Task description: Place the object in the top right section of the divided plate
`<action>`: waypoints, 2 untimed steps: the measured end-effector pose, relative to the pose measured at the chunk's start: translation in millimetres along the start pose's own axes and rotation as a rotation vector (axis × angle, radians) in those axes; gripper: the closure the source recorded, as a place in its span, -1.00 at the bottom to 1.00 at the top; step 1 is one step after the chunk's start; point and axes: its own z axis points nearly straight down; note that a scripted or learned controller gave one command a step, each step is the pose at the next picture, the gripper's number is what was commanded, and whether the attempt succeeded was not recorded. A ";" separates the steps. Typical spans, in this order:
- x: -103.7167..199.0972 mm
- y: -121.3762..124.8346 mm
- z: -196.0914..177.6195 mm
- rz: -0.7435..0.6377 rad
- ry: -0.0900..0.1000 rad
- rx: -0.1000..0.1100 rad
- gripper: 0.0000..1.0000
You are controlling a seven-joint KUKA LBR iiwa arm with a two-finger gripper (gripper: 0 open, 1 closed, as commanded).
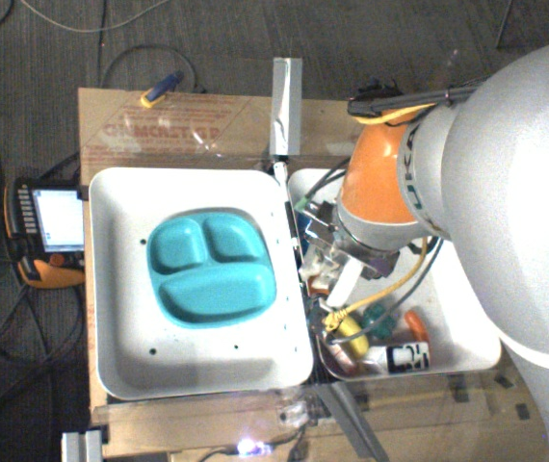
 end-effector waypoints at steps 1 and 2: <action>62.4 -41.8 0.0 -0.146 -0.001 -0.001 1.00; 12.0 -51.3 0.1 -0.241 0.000 0.000 1.00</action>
